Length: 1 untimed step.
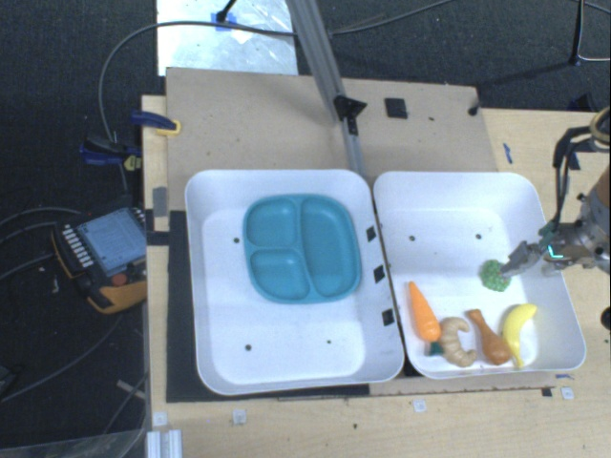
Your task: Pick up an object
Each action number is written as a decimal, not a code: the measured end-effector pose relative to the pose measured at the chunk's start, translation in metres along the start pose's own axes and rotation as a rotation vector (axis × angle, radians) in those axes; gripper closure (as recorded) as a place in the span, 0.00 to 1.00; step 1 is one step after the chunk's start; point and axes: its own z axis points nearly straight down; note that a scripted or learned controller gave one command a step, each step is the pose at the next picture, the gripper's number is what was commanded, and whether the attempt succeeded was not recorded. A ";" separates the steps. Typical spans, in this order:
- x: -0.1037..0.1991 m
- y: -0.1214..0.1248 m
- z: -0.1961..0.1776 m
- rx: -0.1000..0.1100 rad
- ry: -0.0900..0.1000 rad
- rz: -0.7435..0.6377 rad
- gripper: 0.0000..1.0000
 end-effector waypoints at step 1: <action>0.000 0.001 -0.001 -0.003 -0.001 -0.001 0.00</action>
